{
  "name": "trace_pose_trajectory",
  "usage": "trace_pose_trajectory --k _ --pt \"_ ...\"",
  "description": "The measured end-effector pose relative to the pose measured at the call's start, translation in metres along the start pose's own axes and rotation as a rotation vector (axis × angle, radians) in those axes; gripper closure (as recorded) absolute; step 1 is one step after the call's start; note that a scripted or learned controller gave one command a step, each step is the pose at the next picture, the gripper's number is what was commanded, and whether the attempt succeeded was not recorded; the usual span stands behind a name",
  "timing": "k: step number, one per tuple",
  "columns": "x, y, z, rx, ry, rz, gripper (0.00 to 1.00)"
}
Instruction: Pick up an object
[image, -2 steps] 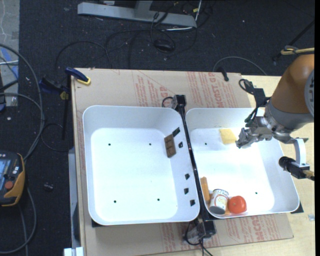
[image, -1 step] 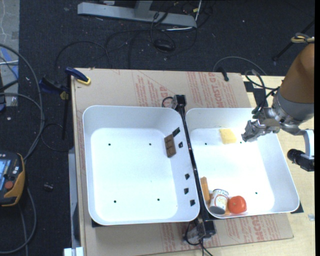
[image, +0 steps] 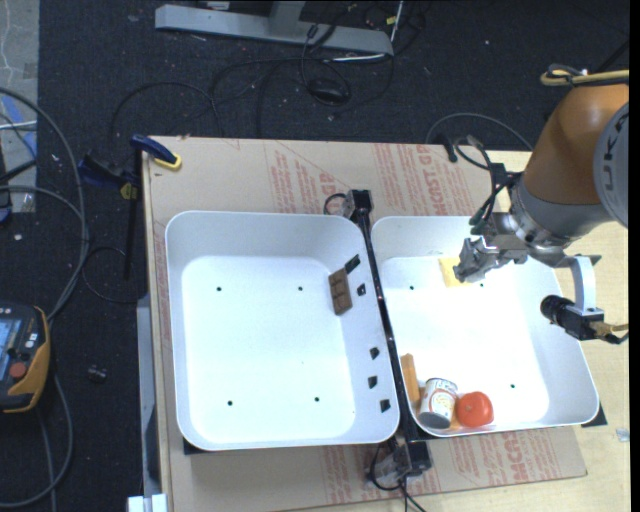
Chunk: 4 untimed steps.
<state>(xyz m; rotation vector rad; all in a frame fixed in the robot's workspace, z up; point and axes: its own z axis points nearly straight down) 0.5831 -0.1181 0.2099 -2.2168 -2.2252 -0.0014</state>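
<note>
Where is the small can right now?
The can lies in the right bin, at its near left corner, between an orange stick and a red ball.

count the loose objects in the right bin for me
4. A small can, an orange-red ball and a thin orange stick sit at the near left corner; a yellow piece lies under the gripper, which may hide more.

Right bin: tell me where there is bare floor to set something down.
The right bin's middle is bare, between the yellow piece under the pincer at the far wall and the near-left corner. That corner is crowded: can, red ball and orange stick. The left bin is bare apart from the brown block.
</note>
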Motion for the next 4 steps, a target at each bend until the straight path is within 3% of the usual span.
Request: trace_pose_trajectory --k 4 --pt "0.198 -0.002 -0.002 0.000 0.000 -0.002 1.00"
